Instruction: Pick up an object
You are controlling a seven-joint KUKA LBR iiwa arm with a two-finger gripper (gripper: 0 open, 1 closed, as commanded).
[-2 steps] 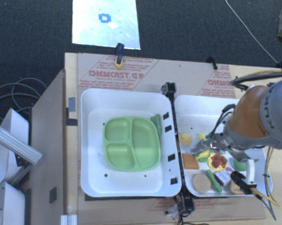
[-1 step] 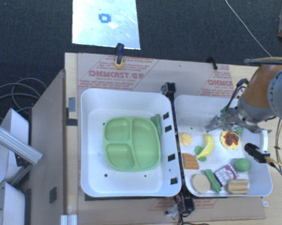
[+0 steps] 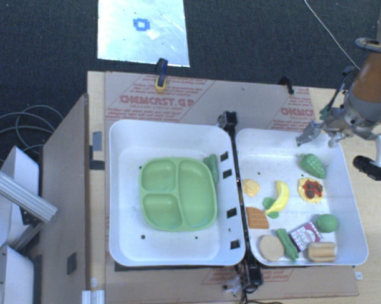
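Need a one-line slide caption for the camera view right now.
Arm's hand hovers above the right white bin's far edge, toy foods below; green divided plastic tray sits in the left white bin.

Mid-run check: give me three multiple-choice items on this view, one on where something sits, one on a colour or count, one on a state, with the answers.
1. Where is the light green plastic divided tray?
A. left white bin
B. right white bin
C. bare bench

2. How many compartments does it have?
A. two
B. three
C. five

3. Where is the two-finger gripper?
A. pressed on the yellow toy banana
B. inside the left bin
C. over the right bin's far edge, touching no toy

Answers: 1 A, it lies within the left bin's walls. 2 B, two ridges split it three ways. 3 C, it hangs above the right bin's rim, apart from the banana.
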